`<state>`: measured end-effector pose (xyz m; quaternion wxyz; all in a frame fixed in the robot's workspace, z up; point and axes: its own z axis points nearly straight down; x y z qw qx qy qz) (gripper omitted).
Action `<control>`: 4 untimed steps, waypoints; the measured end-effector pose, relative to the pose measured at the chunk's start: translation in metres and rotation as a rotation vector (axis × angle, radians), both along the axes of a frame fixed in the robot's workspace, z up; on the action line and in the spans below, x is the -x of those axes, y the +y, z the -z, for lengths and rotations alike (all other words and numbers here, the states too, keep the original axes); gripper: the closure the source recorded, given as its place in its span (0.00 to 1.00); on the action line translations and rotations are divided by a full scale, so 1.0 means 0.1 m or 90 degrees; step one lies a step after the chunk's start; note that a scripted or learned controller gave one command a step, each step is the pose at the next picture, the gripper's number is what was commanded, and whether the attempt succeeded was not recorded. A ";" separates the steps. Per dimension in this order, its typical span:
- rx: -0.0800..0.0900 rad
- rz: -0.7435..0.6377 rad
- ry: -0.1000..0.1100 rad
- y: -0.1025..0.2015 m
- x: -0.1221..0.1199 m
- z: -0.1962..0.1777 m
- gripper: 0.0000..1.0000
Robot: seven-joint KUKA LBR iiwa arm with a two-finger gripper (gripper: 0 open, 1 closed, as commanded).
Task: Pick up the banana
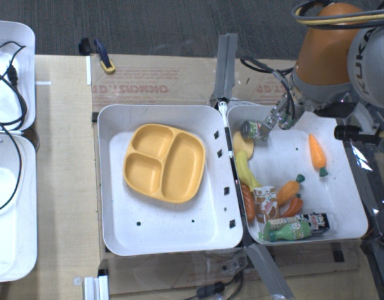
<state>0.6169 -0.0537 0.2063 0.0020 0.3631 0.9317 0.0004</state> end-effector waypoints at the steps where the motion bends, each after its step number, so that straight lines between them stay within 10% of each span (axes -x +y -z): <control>1: 0.000 -0.059 0.003 0.56 0.20 -0.11 1.00; 2: 0.000 -0.059 0.003 0.55 0.20 -0.11 0.00; 4: 0.000 -0.092 0.002 -0.44 0.92 1.15 0.00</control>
